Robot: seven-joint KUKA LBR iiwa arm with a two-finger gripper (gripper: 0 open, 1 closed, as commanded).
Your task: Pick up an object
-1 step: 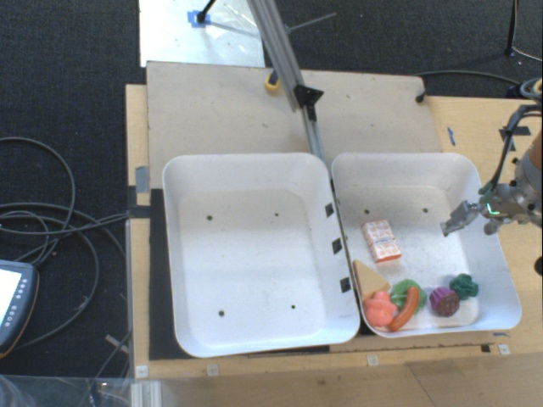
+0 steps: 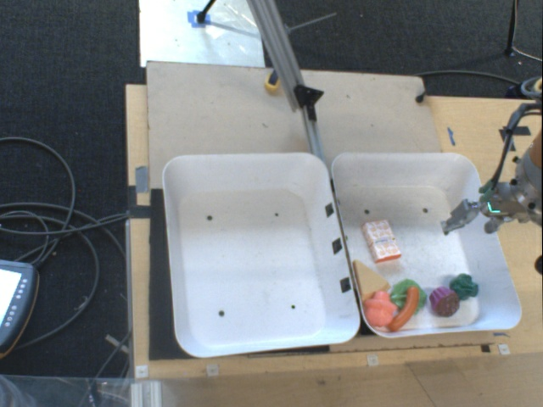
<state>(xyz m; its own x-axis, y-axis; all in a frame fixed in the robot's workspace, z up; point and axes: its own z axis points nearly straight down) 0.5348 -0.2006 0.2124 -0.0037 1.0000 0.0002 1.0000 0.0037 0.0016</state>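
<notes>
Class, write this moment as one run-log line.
tool: above right bin, holding nothing | box: untouched | toys: near edge | left bin

Grey metal end effector [image 2: 458, 219] with small green light.

Black cables [image 2: 51, 227] and a tablet [image 2: 13, 299] lie left of the bench.

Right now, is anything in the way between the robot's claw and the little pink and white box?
Nothing visible blocks it. The gripper hangs over the right white bin, near its right wall. The small pink and white box lies apart to its left on the bare bin floor. The other toy foods sit lower, along the bin's near edge.
</notes>
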